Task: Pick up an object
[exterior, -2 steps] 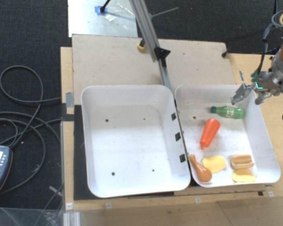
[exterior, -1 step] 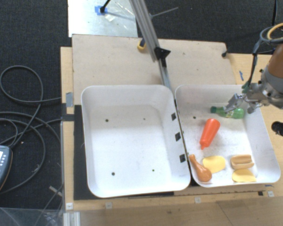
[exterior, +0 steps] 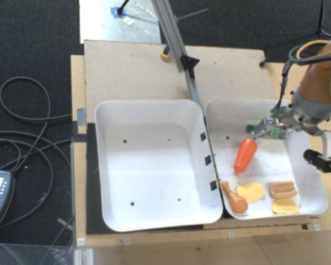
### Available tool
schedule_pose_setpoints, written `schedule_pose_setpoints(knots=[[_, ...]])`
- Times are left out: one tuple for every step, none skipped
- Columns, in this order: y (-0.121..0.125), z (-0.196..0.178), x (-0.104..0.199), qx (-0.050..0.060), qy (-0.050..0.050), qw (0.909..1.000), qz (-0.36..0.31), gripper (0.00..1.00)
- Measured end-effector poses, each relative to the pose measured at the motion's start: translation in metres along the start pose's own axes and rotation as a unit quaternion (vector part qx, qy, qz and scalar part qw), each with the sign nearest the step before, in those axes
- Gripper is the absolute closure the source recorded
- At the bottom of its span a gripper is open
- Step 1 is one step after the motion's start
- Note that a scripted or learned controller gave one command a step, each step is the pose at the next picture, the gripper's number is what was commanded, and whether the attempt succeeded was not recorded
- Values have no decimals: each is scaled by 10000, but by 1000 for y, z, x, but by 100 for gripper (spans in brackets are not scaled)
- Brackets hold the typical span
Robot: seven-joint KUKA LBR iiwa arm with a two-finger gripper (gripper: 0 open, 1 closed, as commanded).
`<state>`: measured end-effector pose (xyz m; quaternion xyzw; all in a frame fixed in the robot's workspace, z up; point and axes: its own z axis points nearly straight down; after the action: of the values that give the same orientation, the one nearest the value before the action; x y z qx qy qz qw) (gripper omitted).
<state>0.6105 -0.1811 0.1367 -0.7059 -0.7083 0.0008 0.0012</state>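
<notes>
Nearest lay a drumstick (exterior: 234, 199), while the tool (exterior: 259, 130), grip unreadable, hovered at twelve o'clock of the carrot (exterior: 245, 155); descending squarely across it seemed wisest.

The grey arm with an orange band (exterior: 319, 79) reaches in from the right. Its two-finger metal gripper (exterior: 257, 130) points left, held low.

You have two white bins (exterior: 149, 112), one orange carrot (exterior: 245, 155), one drumstick (exterior: 233, 199), one bun (exterior: 283, 189), and two yellow chips (exterior: 250, 191).

Carrot (exterior: 245, 155) in right bin (exterior: 306, 148)
</notes>
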Motion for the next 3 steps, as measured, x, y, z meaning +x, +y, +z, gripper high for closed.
schedule_pose_setpoints(knots=[[0, 49, 0, -1, -1, 10000, 15, 0], [2, 34, 0, -38, -7, 10000, 15, 100], [12, -15, 3, -51, -13, 10000, -14, 100]])
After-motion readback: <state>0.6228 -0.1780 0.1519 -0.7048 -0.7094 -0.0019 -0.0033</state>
